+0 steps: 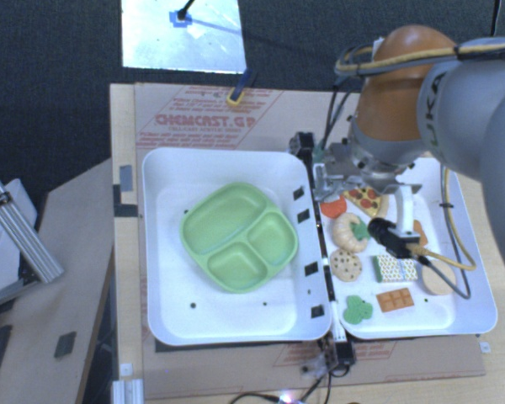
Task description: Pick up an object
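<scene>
1. Both bins (pixel 236 162) are plain white.
2. The divided plate (pixel 238 236) in the left bin is pale green all over.
3. Pizza slice (pixel 366 198): red with dark dots.
4. Cookie (pixel 346 265) is tan with dark chips, the waffle (pixel 395 299) orange with a grid.
5. Broccoli (pixel 357 310) is green.
6. Arm (pixel 454 108): grey with an orange band (pixel 404 66).

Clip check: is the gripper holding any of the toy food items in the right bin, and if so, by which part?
Cannot be told. The gripper sits low among the food items in the right bin, hidden beneath the arm's wrist.
</scene>
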Robot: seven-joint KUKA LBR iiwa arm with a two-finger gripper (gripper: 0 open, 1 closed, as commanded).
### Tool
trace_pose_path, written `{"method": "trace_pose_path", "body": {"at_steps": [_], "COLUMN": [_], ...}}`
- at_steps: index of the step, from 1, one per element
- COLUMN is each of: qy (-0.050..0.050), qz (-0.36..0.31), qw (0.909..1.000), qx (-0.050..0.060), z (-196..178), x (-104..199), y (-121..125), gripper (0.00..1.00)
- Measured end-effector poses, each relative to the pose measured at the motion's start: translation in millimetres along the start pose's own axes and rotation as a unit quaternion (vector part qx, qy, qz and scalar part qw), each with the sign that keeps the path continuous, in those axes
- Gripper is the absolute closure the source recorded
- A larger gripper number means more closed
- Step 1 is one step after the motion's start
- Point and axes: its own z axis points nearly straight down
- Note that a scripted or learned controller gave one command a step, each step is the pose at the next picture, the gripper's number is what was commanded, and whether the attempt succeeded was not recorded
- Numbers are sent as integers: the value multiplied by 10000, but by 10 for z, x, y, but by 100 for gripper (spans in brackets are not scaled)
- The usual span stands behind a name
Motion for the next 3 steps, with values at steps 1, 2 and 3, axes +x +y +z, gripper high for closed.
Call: {"method": "trace_pose_path", "body": {"at_steps": [1,2,3], "qy": [0,-8,-9], "qz": [2,39,45], "qw": [10000,10000,10000], "qx": [15,7,-4], "z": [92,51,-56], "x": [463,412,302], "y": [-258,-286,-216], "gripper": [100,100,100]}}
